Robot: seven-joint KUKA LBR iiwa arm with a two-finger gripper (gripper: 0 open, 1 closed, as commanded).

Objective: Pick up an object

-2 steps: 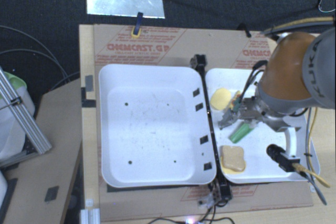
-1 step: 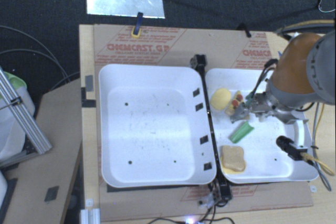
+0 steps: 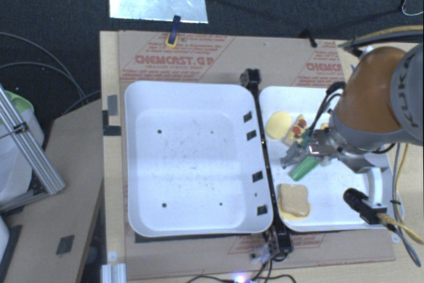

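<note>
Looming largest, high over the right side of the frame, the arm's orange band [image 3: 374,93] and grey wrist lean in above the right bin [image 3: 328,209]. The gripper [image 3: 297,157] hangs low at that bin's middle, close to the wall it shares with the left bin [image 3: 192,88]. Its tip sits directly against a green cylinder [image 3: 303,169], which lies tilted on the bin floor just below and to the right of it. From this angle I cannot tell whether the gripper is wide or narrow, nor whether the cylinder is in its grasp.

A yellow rounded piece [image 3: 278,122] rests toward the upper left of the right bin, with a small red-and-yellow item [image 3: 299,125] touching its right side, partly hidden by the gripper. A tan bread-shaped slice [image 3: 294,200] lies flat at the bin's lower left corner, apart from the cylinder.

Both bins sit on a brown cardboard sheet [image 3: 199,53] with red lettering.
</note>
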